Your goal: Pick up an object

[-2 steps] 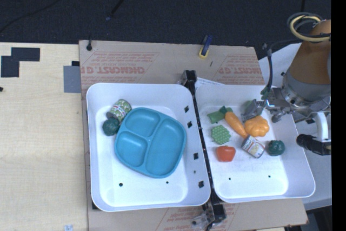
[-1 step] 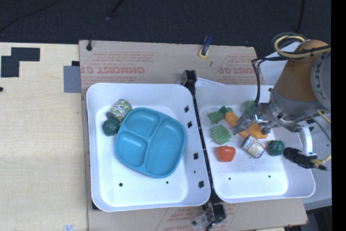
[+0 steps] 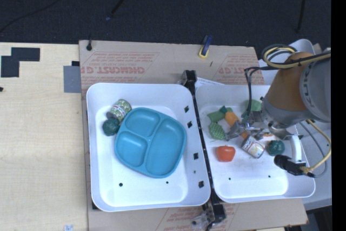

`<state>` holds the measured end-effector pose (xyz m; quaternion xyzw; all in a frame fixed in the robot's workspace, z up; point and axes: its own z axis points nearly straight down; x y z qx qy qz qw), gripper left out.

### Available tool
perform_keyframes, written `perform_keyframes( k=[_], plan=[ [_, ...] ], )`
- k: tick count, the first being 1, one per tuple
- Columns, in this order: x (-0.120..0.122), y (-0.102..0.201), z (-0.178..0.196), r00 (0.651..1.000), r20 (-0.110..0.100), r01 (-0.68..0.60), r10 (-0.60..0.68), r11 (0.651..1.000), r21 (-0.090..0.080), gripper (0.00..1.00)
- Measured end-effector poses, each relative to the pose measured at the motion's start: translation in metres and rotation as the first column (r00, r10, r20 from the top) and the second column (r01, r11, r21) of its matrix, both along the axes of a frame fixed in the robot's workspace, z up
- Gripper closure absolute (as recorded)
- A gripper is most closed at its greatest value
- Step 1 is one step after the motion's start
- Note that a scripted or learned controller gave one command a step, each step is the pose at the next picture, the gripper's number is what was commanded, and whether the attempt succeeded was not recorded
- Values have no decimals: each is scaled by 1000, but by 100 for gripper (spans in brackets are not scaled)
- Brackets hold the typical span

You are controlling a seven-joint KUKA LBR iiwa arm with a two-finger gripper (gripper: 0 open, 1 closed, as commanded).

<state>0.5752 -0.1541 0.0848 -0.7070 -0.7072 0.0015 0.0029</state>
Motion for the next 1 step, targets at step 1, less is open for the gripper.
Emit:
perform_keyframes(
  k=[1],
  plan=[
    [0, -1, 12, 1000, 1, 3, -3, 1000, 0, 100]
  ],
)
